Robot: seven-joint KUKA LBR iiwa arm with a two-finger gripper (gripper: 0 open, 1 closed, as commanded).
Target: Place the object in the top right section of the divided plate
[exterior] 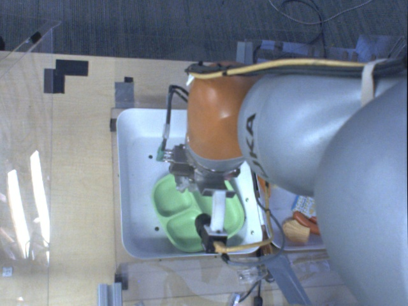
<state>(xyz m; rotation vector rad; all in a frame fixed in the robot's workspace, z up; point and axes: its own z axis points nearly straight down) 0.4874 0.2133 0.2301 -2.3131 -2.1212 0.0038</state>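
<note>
Pale wood counter (pixel 76 234) carried a white bin (pixel 137 145), where the green divided plate (pixel 169 201) lay directly beneath the pincer (pixel 203 185). Whether the pincer was open or closed could not be told. Beside it, in the neighbouring bin (pixel 280 203), sat a tan-and-orange item (pixel 298 229) and a blue-printed packet (pixel 305 204).

The divided plate (pixel 171 199) is pale green and rounded, and it lies flat on the floor of the left white bin (pixel 137 164). It sits in that bin's near right part, with its lower rim close to the near wall and its right rim close to the right wall. Raised ridges split it into sections. I can see one on the left and one along the bottom, both plain green. My arm (pixel 217 126) covers its upper middle, so I cannot tell what lies in the top right section.
</note>
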